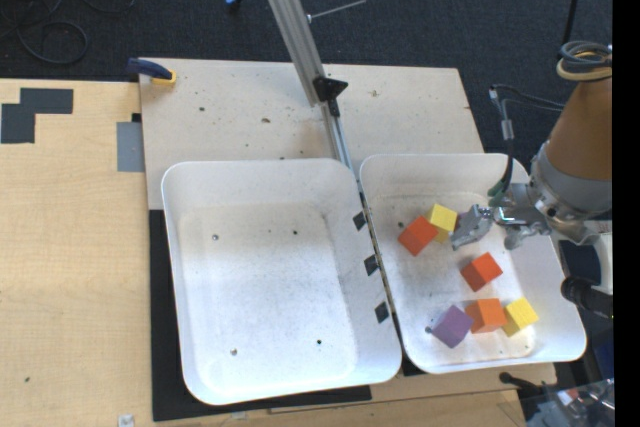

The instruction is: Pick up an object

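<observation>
While its jaw state is unclear, the tool (470, 227) hovers beside the yellow cube (443, 217) in the right bin (560, 340).

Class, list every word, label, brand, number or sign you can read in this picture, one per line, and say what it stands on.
None: no readable text stands on anything here.
The blocks, such as the purple block and the top yellow block, show plain faces.
The right bin, the left bin and the end effector bear no legible marks.
The black shapes on the wooden board are patches, not letters.
</observation>
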